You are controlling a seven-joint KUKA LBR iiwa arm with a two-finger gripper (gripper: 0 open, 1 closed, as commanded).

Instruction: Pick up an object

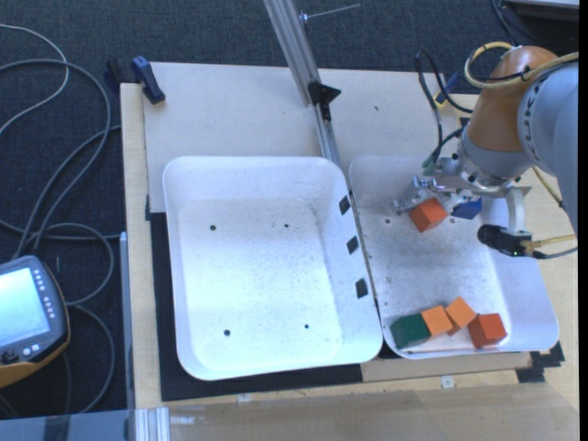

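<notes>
My gripper [428, 202] hangs over the far part of the right bin [432, 269], shut on an orange block [427, 216] that sits tilted between its fingers. Just right of that block a small blue piece [467, 209] shows under the wrist; I cannot tell whether it is a block or part of the tool. At the bin's near edge lie a green block [411, 329], two small orange blocks [437, 320] [459, 311] and a red-orange block [488, 330], close together in a row.
The left bin [257, 265] lies beside the right one, with black clips [352, 244] along the shared rim. A slanted metal pole [294, 44] rises behind the bins. A blue clamp [147, 79] sits at the bench's far left corner. Cables run by the wrist.
</notes>
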